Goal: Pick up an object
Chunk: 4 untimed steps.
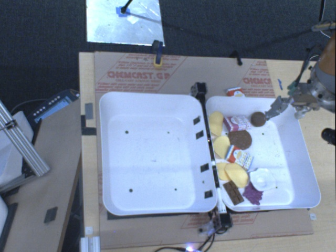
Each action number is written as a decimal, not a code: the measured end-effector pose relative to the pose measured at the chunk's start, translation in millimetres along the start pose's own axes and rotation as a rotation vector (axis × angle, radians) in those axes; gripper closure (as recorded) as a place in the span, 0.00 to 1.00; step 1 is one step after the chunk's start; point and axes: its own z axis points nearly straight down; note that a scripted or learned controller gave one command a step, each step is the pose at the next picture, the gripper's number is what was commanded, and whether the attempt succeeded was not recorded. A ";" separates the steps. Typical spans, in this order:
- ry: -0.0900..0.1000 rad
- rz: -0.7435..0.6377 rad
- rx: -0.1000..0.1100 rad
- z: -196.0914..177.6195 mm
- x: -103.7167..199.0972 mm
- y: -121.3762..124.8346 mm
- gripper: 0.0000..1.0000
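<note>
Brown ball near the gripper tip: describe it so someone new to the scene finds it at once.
Start at the right bin, the one holding the pile of toy food. Along its far side, next to the red-and-white carton, sits the brown ball, right at the tip of the gripper. It is the only small round brown ball; the brown disc nearby is flatter and wider.

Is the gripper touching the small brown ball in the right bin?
Cannot tell. In the camera view the gripper tip sits right beside the small brown ball, near the back of the right bin, but the slanted view shows neither contact nor gap plainly.
</note>
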 end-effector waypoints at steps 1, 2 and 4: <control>0.004 -0.006 0.008 163.8 45.5 46.1 0.00; -0.001 -0.003 0.000 143.4 41.1 47.6 1.00; -0.007 -0.001 -0.017 165.1 68.0 73.8 1.00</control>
